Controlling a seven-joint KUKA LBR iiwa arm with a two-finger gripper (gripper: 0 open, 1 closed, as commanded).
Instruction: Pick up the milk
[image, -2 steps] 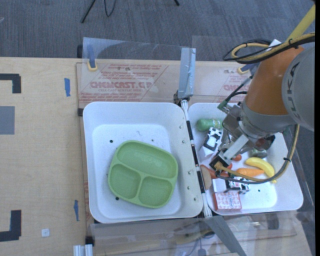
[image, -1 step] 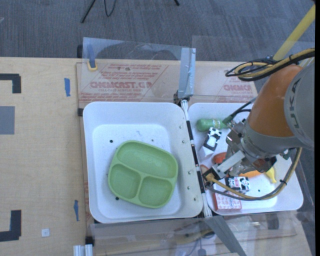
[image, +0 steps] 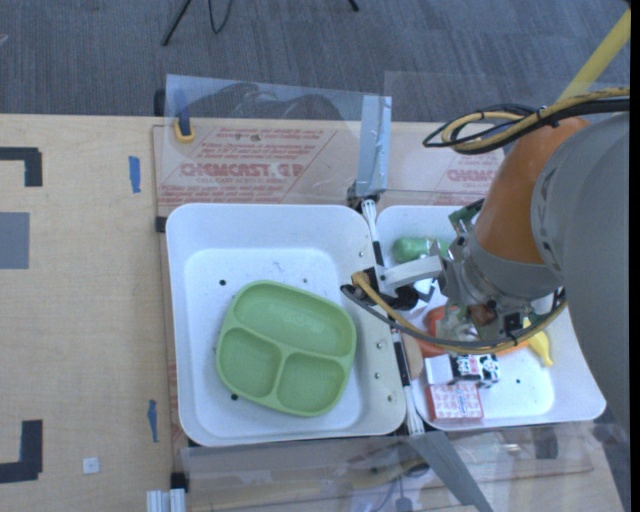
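A small white carton with black markings (image: 468, 368), which looks like the milk, lies near the front of the right bin (image: 575, 400). A red-and-white patterned face (image: 455, 402) adjoins it on the near side; I cannot tell if that is the same carton. My gripper (image: 468, 322) reaches down into the right bin just behind the carton, under the grey wrist and orange band (image: 515, 210). The wrist hides much of the bin's middle.
A green three-part plate (image: 287, 347) lies in the left bin (image: 195, 300). In the right bin a green item (image: 413, 247) sits at the back, an orange-red item (image: 435, 320) by the gripper, and a yellow piece (image: 541, 349) to the right. Cables (image: 375, 295) cross the divider.
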